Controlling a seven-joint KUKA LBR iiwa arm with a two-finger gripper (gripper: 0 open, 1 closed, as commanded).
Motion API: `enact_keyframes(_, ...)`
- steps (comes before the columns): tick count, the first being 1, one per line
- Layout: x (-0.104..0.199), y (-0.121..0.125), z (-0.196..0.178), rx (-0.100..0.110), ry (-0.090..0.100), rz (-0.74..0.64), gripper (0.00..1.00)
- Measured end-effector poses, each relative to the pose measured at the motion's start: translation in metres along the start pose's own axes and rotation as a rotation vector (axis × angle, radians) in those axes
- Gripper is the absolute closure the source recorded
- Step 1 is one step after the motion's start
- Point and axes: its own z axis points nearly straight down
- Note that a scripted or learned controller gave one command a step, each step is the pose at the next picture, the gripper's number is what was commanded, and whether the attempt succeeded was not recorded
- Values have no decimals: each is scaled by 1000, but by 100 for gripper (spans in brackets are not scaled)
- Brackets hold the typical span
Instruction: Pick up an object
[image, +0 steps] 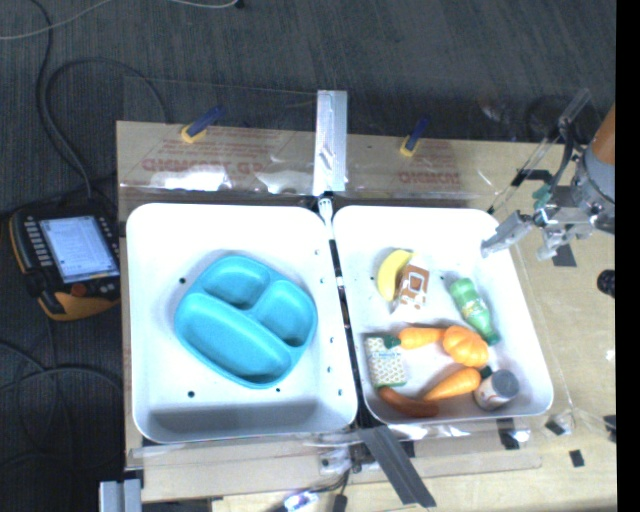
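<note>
The gripper (500, 240) hangs over the right bin's (352, 330) far right corner; its grip I cannot tell. Below, a green bottle (472, 309) lies near the bin's right wall.

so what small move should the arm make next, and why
Probably shift the gripper inward and down toward the green bottle. It sits at the right bin's upper right rim, above the toys, with nothing between its fingers. The bottle is the nearest item, lying just below it, with some bare floor around it compared to the crowded carrots beneath.
</note>
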Motion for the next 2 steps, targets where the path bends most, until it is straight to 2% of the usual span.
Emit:
enact_keyframes(1, 2, 3, 159, -2, 5, 80, 0)
enact_keyframes(2, 29, 17, 170, 2, 0, 367, 0)
